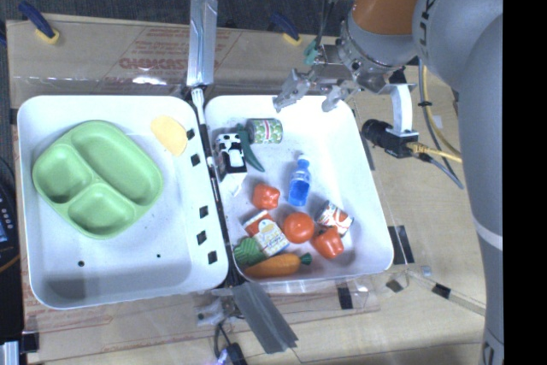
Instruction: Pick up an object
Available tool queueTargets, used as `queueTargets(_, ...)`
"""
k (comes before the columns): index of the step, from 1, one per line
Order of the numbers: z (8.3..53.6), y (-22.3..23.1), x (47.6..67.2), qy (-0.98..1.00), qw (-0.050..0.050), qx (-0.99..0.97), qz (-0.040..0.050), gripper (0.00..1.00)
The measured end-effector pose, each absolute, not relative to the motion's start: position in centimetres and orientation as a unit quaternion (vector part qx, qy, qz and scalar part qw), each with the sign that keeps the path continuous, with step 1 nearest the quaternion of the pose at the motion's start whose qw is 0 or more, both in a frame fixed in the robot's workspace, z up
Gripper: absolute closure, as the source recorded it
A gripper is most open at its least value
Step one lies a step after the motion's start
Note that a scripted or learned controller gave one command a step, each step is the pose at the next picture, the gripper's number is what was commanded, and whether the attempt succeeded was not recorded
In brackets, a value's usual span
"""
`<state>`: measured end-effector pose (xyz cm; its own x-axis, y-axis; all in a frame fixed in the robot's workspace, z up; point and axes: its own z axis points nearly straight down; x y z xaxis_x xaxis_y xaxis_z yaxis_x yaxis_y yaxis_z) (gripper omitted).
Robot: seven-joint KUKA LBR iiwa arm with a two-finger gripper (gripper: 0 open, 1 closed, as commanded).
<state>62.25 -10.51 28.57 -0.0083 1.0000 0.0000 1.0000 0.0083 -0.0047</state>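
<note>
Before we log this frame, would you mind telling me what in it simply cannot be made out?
- Claw, camera view: blurred and small above the right bin's back rim.
- Small carton: label print too small to read.
- Green vegetable: partly covered by the carton and the carrot.
- Arm: cut off by the top edge.

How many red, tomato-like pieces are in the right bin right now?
3: one left of the blue bottle, one mid-pile, one nearest the bin's right wall. Others may be hidden beneath.
</note>
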Motion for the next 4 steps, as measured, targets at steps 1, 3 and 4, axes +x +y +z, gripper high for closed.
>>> queueTargets(1, 28.6, -10.5, 62.2, -0.710, 0.002, -0.704, 0.0017, 0.00)
queueTargets(3, 25.7, -8.4, 58.9, -0.697, 0.000, -0.717, 0.0010, 0.00)
queueTargets(4, 18.9, -12.6, 59.4, -0.678, 0.002, -0.735, 0.0029, 0.00)
